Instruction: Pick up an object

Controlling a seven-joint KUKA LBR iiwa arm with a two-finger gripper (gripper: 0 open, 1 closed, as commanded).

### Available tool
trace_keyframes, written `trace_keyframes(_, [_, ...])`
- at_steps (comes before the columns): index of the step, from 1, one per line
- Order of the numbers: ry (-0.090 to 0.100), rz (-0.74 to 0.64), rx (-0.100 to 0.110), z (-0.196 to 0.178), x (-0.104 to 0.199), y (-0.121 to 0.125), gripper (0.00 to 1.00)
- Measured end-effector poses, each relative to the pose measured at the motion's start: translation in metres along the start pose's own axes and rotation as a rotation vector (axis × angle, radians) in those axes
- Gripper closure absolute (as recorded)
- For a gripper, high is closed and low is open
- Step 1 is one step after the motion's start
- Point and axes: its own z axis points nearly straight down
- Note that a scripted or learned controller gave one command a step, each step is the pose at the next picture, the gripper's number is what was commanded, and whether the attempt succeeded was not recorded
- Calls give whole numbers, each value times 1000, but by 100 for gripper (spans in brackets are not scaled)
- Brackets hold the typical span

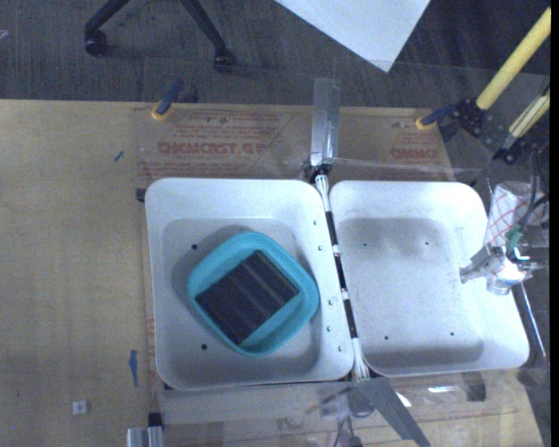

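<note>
1. Two shallow white bins sit side by side on the wooden bench (70, 262): the left bin (166, 209) and the right bin (454, 201), touching along a white seam down the middle.
2. Task thing: a blue dish (254, 292), squarish w/ rounded corners, lies flat in the left bin, roughly centred, turned at a slant to the bin walls.
3. Inside the blue dish is a dark ribbed block (245, 296), nearly filling it; a band of blue rim shows around it, widest at top & bottom right.
4. The end effector (494, 266) is at the right bin's right rim, about mid-height of that wall, well apart from the blue dish, w/ the whole right bin floor between them.
5. It's small and partly washed out there: a pale metallic piece points left over the rim, w/ a rounded light part just right of it. Nothing seen between the fingers; can't tell whether they stand wide or narrow.
6. Just above the end effector there's a white patch w/ red criss-cross lines (505, 214), poss. mesh or printed wrap, too blurred to say.
7. Two yellow-handled clamps (517, 61) sit at the bench's top right corner; a small yellow-and-blue clamp (168, 99) grips the far edge at left.
8. A white sheet (358, 26) lies on the dark floor beyond the bench.
</note>
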Motion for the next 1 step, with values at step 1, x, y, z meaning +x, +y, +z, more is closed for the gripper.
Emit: trace_keyframes(1, [0, 100, 1, 86, 70, 66, 0])
